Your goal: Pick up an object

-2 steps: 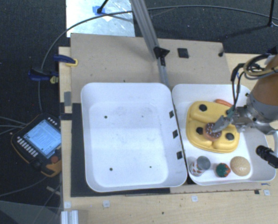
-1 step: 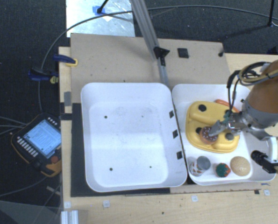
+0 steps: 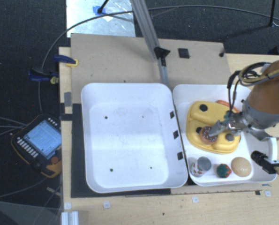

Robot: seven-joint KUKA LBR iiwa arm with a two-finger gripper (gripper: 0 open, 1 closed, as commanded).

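Camera view, right bin [image 3: 181, 97]: my claw [image 3: 213, 131] sits low over the yellow toy [image 3: 200, 118], which lies just left of it with its long axis top-to-bottom; spread or pinching, cannot tell.

The grey arm [image 3: 270, 102] reached in from the right, its orange band above the wrist tilted down and leftward. The gripper [image 3: 219, 129] sat low at the end, pointed toward the left.
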